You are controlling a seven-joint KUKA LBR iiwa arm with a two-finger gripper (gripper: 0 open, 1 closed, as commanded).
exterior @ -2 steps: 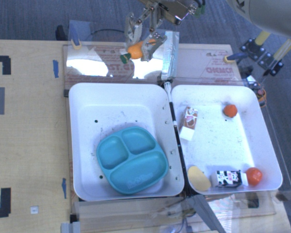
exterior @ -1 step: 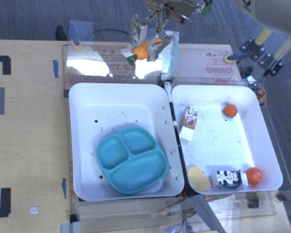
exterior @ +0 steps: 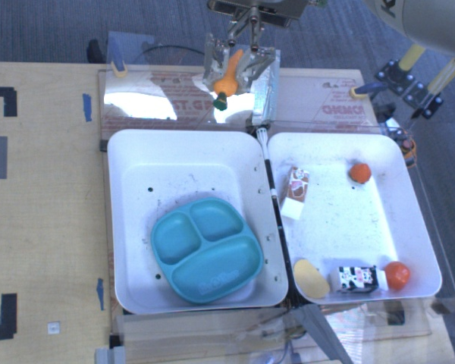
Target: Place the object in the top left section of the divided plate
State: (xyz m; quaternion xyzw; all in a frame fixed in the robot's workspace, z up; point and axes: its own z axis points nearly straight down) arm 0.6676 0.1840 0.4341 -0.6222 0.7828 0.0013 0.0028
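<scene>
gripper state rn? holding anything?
Gripper: shut on the toy carrot, held between its fingers above the far edge of the left bin; not yet over the divided plate.

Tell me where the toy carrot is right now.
The toy carrot sits between the fingers of the gripper, near the top of the camera view, above the far edge of the left bin holding the blue divided plate.

Bright, even overhead light. Hard glare on the clear panel [exterior: 148, 103] behind the left bin [exterior: 125, 203], washed out to white. Both white bins run near overexposed, and shadows inside them are faint. The blue plate [exterior: 206, 250] casts a thin, soft shadow. Overall slightly soft, with the arm [exterior: 421, 6] at top right blurred.
</scene>
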